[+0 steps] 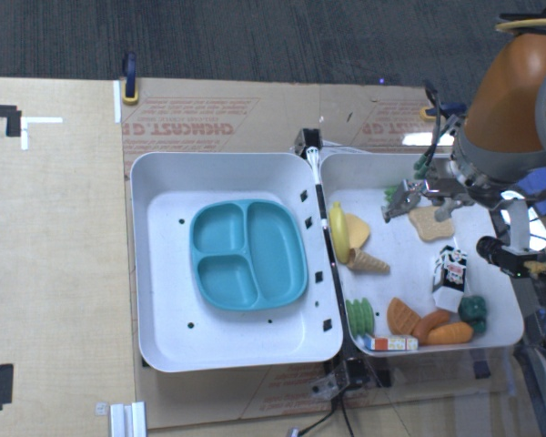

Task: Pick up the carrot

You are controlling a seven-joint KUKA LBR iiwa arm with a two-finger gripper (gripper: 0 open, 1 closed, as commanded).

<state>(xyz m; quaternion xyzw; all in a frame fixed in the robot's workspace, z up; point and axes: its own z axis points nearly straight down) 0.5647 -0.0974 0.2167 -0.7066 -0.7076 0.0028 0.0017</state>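
Note:
The orange carrot [451,333] lies in the front right corner of the right bin [364,173], touching a dark green vegetable piece [473,309]. My gripper [420,208] hangs over the back of that bin, well behind the carrot and just above a tan bread slice [430,225]. Its fingers [397,205] are spread open and there is nothing between them.
Also in the right bin are a banana [338,230], a yellow wedge [358,233], a cone [369,263], a milk carton [450,277], green pods [359,316], orange-brown pieces [404,317] and a white tube [389,342]. A teal divided plate [248,254] sits in the left bin [155,271].

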